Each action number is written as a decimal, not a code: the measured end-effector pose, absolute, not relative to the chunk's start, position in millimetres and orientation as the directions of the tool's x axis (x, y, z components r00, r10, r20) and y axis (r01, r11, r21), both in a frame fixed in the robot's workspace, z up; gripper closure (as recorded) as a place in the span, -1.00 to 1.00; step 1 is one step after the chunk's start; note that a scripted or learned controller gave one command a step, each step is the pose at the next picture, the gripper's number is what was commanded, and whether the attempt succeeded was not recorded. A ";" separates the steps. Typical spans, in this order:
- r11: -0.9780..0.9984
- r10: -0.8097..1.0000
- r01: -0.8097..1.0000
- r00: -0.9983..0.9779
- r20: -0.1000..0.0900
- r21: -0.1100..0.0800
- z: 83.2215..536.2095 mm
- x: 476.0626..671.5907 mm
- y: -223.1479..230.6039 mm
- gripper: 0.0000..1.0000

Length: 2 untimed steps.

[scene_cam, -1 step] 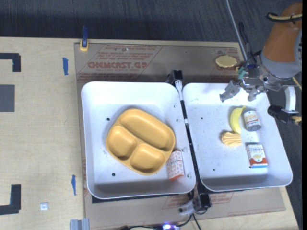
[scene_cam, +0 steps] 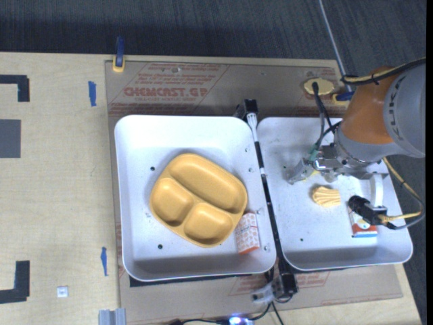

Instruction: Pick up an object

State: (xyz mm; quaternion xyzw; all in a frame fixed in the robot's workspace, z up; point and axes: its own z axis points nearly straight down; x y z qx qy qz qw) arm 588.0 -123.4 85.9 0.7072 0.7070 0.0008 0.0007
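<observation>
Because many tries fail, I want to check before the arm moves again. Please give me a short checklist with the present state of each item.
1. Pincer over right bin: ok.
2. Object between pincer tips: cannot tell.
3. Pincer open or shut: cannot tell.
4. Yellow shell-shaped piece lying free beside pincer: ok.
5. Small box unobstructed: not ok, black cable part lies over it.
6. Yellow divided tray and small carton in left bin: ok.

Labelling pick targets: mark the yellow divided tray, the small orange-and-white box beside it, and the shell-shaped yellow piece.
yellow divided tray point(scene_cam: 197, 198), camera view, central ridge.
orange-and-white box point(scene_cam: 247, 233), camera view, top face.
shell-shaped yellow piece point(scene_cam: 325, 196), camera view, ribbed middle.
</observation>
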 end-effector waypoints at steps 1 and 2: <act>-0.002 1.000 1.000 0.002 -0.002 0.008 97.2 589.5 -124.3 1.00; -0.002 1.000 1.000 0.002 -0.002 0.007 97.1 589.4 -124.3 -1.00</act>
